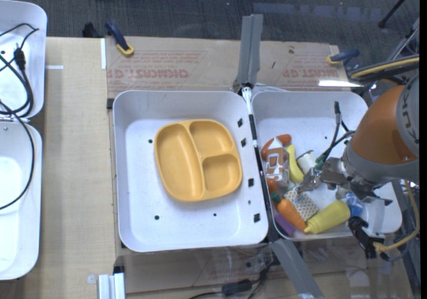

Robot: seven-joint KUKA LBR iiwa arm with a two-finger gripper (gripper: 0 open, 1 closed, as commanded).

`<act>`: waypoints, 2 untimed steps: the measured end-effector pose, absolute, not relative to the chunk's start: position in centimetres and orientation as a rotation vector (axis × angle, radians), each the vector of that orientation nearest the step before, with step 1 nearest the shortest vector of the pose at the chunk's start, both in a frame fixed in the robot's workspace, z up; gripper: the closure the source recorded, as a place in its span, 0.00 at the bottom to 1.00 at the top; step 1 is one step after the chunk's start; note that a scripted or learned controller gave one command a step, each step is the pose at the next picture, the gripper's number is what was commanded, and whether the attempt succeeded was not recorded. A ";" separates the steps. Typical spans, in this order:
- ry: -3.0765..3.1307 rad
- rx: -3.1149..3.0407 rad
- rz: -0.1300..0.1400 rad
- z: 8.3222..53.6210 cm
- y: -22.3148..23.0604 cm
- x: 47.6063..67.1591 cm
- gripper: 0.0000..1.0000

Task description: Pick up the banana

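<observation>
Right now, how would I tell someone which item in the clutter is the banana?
Look in the right-hand bin, at the pile along its left wall. The banana is the small curved yellow piece beside the red-and-white carton. Unlike the bigger yellow bottle lower down, it is slim and bent.

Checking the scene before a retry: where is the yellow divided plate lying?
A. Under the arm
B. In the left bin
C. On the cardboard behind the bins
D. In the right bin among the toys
B: the yellow divided plate lies flat on the floor of the left bin, while the banana lies in the right bin.
</observation>
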State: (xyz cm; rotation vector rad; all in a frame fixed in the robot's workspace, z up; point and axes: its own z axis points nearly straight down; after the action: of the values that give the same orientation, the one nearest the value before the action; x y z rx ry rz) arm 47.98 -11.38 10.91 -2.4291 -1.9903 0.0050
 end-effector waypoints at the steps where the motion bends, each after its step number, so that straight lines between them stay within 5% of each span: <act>1: -2.155 -2.289 0.005 9.1 -10.2 53.4 0.00; 2: -2.266 -2.176 0.005 10.2 -11.4 54.2 0.00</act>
State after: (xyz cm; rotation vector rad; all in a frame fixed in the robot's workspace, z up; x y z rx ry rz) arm 54.16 -11.43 10.22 -2.1764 -2.2656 0.0048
